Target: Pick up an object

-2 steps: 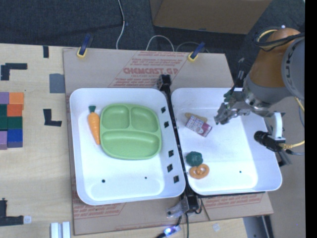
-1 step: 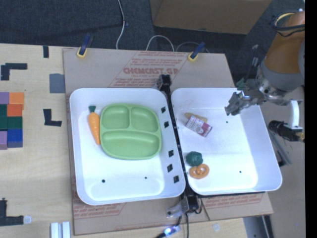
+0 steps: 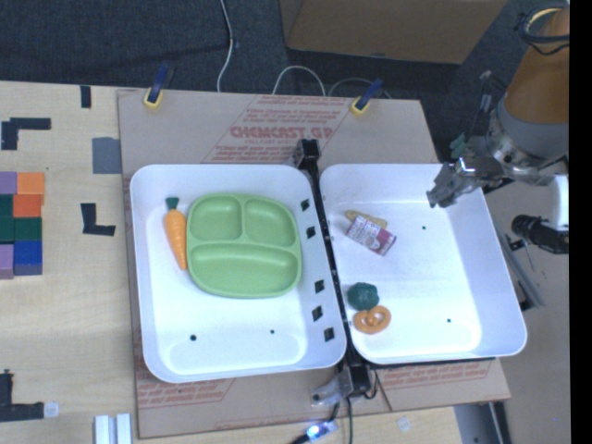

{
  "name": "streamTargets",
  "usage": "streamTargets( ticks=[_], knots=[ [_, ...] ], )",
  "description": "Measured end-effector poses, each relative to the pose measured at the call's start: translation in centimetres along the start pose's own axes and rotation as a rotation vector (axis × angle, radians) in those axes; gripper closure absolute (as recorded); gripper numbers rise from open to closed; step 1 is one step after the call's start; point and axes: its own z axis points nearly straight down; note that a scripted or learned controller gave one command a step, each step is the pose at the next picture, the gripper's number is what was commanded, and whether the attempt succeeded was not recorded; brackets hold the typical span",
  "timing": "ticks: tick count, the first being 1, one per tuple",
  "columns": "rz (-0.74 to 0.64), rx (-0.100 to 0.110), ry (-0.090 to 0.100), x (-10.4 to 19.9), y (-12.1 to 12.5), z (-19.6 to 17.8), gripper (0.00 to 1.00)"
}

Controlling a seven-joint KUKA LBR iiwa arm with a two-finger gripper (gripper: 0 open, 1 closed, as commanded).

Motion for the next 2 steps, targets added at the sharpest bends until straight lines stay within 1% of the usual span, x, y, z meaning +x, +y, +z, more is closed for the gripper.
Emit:
streamTargets(
  ticks=[1,2],
  knots=[
    [-0.003,0.003,0.001,5.5,-0.1,1.3,1.0],
    [-0.003,0.004,0.001,10.1,-1.5,1.0,1.0]
  ],
)
